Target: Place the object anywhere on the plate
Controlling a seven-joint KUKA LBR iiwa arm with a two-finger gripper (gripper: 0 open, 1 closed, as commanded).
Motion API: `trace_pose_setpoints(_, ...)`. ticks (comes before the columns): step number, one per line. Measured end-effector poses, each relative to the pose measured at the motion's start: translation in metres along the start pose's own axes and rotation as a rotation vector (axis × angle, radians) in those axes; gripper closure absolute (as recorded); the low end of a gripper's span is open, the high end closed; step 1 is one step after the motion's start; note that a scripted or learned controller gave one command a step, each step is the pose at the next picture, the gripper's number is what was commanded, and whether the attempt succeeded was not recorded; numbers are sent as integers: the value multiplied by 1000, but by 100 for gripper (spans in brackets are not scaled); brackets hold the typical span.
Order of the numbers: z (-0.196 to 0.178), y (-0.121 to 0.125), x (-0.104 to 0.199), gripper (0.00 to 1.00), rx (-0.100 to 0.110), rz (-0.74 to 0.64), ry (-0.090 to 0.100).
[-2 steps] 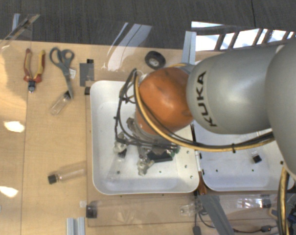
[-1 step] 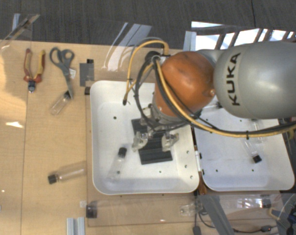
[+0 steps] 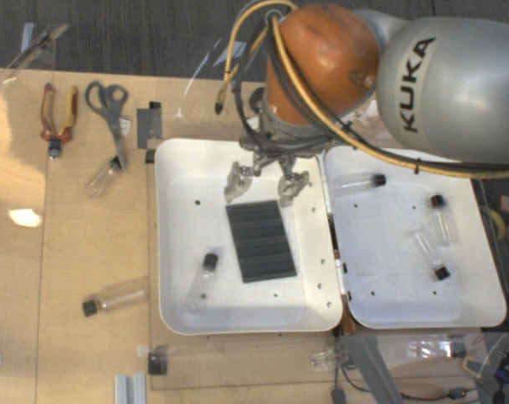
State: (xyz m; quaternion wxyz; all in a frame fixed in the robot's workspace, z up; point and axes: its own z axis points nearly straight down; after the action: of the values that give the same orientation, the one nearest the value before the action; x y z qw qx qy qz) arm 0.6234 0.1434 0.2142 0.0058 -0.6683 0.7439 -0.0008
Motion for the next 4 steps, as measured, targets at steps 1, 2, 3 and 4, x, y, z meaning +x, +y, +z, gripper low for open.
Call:
trace_pose_setpoints(1, 50, -36, -60, 0, -3, 385, 1)
trace_pose_setpoints(2, 19, -38, -76, 0, 0, 739, 0)
trace_pose_setpoints(3, 123, -37, -84, 0, -3, 155, 5)
trace_pose_setpoints(4, 126, -37, -86, 0, -1, -721, -3)
